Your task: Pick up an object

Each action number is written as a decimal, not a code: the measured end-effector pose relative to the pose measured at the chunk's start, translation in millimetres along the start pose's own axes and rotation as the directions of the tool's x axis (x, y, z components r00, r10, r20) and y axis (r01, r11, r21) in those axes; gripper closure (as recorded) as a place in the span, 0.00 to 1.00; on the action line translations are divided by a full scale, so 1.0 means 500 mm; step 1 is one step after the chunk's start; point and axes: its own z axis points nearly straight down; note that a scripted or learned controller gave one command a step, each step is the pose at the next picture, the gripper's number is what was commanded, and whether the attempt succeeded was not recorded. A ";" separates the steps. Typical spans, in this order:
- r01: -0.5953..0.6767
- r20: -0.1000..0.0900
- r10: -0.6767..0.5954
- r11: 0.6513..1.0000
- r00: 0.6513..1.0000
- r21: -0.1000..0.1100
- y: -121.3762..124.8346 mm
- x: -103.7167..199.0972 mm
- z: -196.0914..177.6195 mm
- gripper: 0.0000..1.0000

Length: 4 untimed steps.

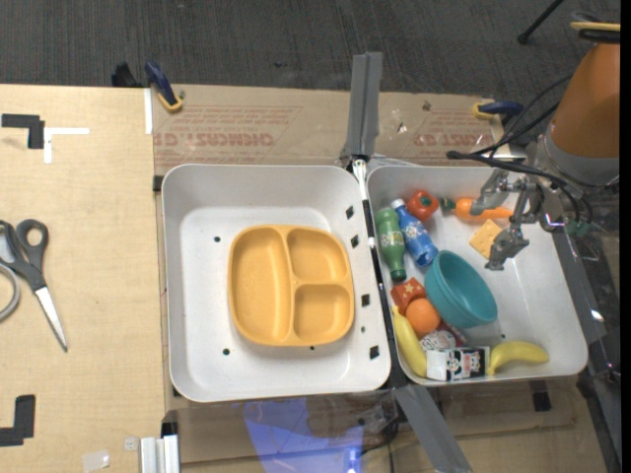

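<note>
Green bottle (390, 243) lengthwise, cap up-frame

A yellow divided plate (292, 285) in a white bin (187, 294); teal bowl (461, 289), green bottle (389, 242), yellow banana (520, 354), orange ball (422, 315).

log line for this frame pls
arm: over right bin | tool: above bin floor, near yellow block | held: nothing seen | left bin: yellow divided plate | task: pick pending
</note>
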 end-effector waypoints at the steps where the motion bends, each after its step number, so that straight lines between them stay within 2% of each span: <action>1: -0.078 0.001 0.078 0.997 0.997 0.000 -0.064 -0.045 0.197 0.00; 2: -0.182 0.006 0.182 0.983 0.983 0.001 -0.028 -0.079 0.197 0.00; 3: -0.179 0.012 0.179 0.984 0.984 0.001 -0.026 -0.083 0.175 1.00; 4: -0.179 0.012 0.179 0.984 0.984 0.001 -0.026 -0.083 0.175 0.00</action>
